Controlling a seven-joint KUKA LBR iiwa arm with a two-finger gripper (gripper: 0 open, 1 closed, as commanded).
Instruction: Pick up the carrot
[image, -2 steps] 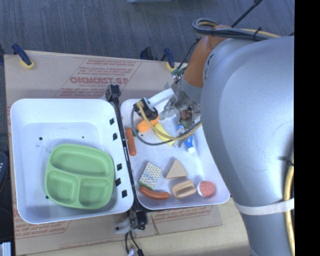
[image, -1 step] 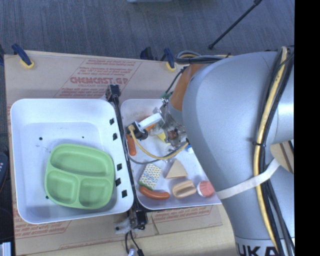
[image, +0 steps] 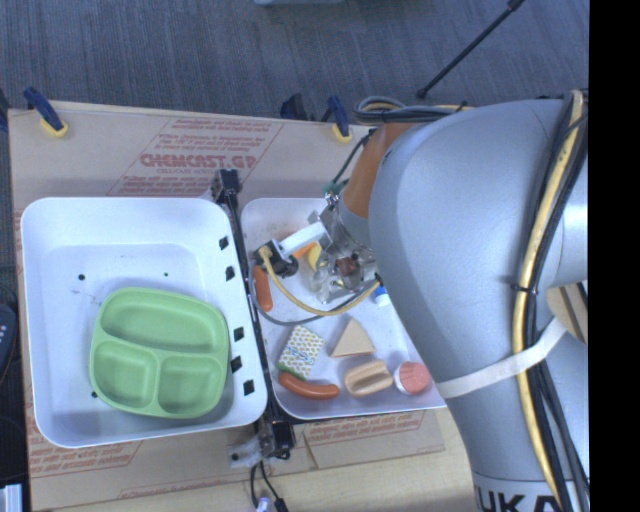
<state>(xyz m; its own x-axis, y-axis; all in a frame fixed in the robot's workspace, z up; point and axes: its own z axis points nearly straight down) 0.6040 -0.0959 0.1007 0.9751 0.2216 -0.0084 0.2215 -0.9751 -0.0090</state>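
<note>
A: Where's the carrot (image: 262, 288)?

B: In the right bin (image: 428, 398), lying lengthwise against that bin's left wall, about halfway along it. It's a small orange stick, bare on top, nothing clamped on it.

A: And the gripper (image: 340, 262)?

B: Also over the right bin, toward its upper middle, to the right of the carrot and apart from it. Cables and metal parts crowd it, so I cannot tell how it is set, and I see nothing held in it.

A: What else sits in that bin?

B: Toward the near wall: a hot dog (image: 308, 386), with a patterned cracker (image: 301, 350) just above it. To their right, a tan wedge (image: 353, 340), a bun (image: 368, 377), and a pink round slice (image: 411, 377) by the arm's bulk. A yellow cable (image: 292, 303) loops from the gripper area across the bin floor, passing close to the carrot.

A: And the left bin (image: 60, 240)?

B: It carries a green divided plate (image: 158, 353), well away from the right bin's contents.
</note>
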